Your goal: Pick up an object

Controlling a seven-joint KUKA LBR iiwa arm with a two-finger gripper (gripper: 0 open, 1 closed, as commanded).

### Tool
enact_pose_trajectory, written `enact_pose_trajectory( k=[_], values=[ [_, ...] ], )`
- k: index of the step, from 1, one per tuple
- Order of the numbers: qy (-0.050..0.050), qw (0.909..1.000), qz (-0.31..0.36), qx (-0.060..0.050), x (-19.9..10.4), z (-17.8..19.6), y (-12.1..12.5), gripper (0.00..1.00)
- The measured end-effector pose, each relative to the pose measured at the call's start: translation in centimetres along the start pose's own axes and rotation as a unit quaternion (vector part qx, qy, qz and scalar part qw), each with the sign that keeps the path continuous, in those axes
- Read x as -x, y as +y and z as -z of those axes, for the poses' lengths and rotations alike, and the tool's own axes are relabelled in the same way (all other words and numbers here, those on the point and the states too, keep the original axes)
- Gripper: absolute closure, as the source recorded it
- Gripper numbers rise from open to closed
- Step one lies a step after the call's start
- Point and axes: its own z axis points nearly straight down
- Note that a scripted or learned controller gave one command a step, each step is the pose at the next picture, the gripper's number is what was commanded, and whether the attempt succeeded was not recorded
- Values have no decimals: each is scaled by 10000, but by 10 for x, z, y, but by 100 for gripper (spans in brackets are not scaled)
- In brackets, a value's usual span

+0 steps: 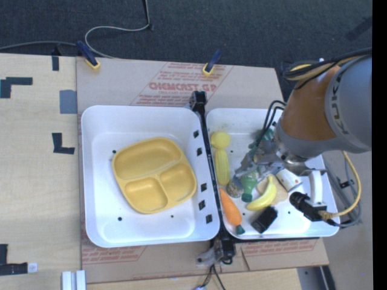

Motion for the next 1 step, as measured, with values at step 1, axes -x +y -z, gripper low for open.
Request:
enact_pose_trajectory(
  k=[1],
  values=[
    [-3,10000,-2,-1,-51,34,38,100]
  ],
)
